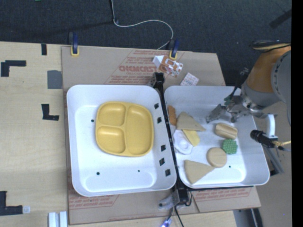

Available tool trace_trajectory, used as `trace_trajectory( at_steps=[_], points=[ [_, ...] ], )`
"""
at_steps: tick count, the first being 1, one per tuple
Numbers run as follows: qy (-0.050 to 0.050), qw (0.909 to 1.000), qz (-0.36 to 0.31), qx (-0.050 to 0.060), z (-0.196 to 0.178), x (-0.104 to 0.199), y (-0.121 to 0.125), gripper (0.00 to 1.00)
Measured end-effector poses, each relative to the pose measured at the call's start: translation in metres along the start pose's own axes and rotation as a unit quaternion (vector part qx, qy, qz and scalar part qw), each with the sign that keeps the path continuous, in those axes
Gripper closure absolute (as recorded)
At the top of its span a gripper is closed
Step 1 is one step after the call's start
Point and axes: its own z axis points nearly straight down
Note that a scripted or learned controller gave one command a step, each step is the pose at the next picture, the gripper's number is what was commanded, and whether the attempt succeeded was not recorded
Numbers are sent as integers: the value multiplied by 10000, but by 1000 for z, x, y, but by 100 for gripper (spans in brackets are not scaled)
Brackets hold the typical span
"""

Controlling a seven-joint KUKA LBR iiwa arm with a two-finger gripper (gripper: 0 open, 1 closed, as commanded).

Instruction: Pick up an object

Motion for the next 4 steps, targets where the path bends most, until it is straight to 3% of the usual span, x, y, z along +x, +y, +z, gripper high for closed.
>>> trace_trajectory(
  at_steps=[1, 2, 3, 4],
  points=[
    [7, 10000, 2, 1, 10, 1, -59, 0],
    [0, 10000, 4, 5, 0, 0, -58, 100],
    [17, 10000, -41, 0, 11, 82, 13, 100],
    [26, 10000, -30, 6, -94, 164, -14, 100]
  ],
)
